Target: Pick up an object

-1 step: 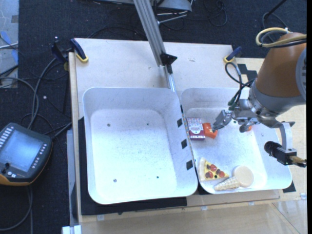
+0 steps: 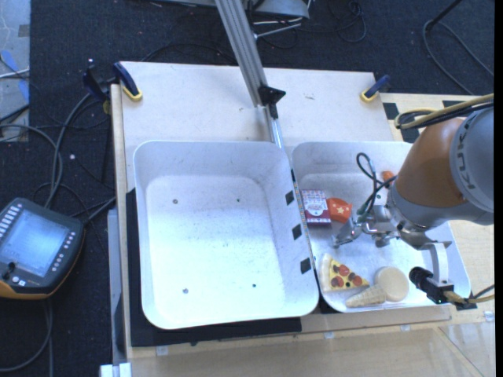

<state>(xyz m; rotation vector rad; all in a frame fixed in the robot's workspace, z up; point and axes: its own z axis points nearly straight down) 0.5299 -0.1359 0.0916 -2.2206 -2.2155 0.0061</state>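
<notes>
A dark carpeted floor (image 2: 55, 45) surrounds the pale wooden surface (image 2: 204, 104). Black cables (image 2: 67, 144) trail across the floor on the left, near a handheld control pendant (image 2: 35, 246). A slanted metal pole (image 2: 240, 38) rises behind, and yellow-tipped clamps (image 2: 126, 85) grip the surface's far corners.

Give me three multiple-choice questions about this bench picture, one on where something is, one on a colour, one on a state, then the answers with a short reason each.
1. Where does the pizza slice lie?
A. left bin
B. right bin
C. on the bench, outside the bins

2. What colour is the band above the arm's wrist?
A. orange
B. blue
C. green

3. How does the gripper stand?
A. high above the left bin
B. outside both bins
C. low in the right bin, near the red box

Answers:
1 B, it lies at that bin's near edge, beside the ice cream cone.
2 A, the band is orange.
3 C, it sits just right of the box.
</notes>
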